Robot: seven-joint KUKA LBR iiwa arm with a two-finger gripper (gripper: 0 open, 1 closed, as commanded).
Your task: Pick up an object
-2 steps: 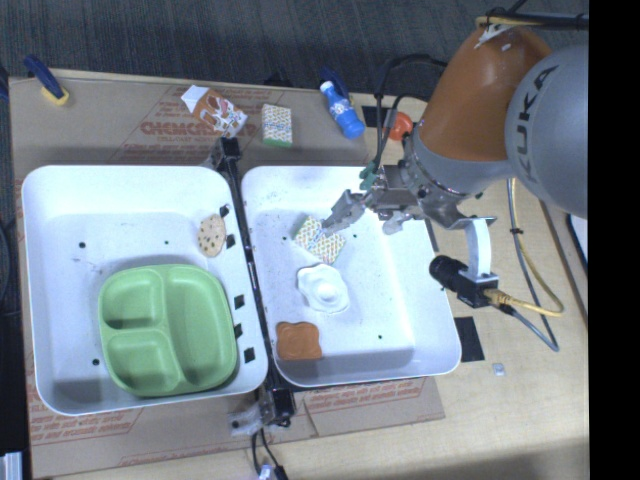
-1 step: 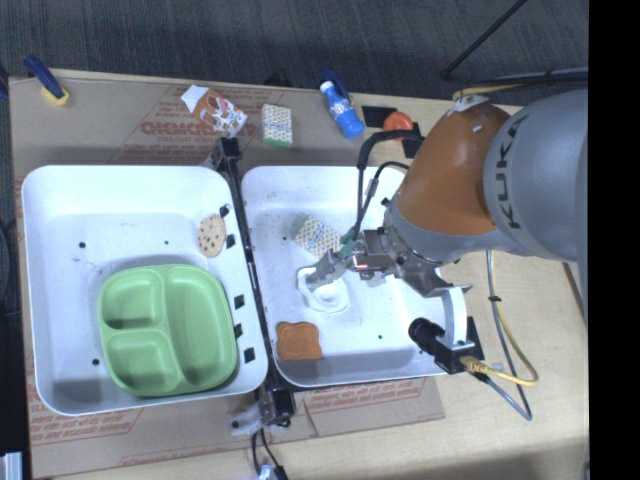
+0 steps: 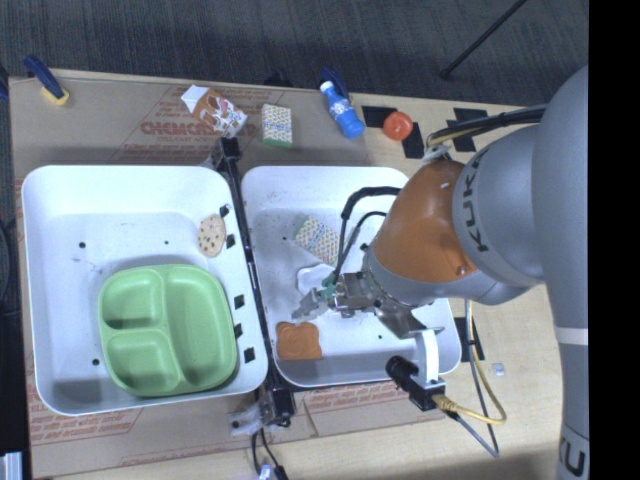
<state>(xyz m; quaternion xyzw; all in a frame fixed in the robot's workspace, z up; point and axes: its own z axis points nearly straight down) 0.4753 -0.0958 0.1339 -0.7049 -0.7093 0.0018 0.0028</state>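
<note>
The fingers of the grey robot arm hang low in the right-hand white bin, tips pointing left, though whether they are apart or closed cannot be told from this angle; nothing is visibly held between them. Nearest to them is a flat orange-brown toast-shaped piece, lying near the bin's front left corner, just below and beside the tips. A pale crumpled white scrap sits just above the fingers, and a small patterned packet lies further back in the same bin.

By the look of it, the arm is at the approach or reach stage of a pick, with no grasp confirmed. The next move would call for settling squarely over one item, closing on it and lifting clear of the bin wall.

In the left-hand white bin rest a light green compartment tray and a round speckled cookie. Along the brown table behind the bins lie a snack wrapper, a small patterned box, a blue bottle and a small orange ball. Dark carpeted floor lies beyond.
</note>
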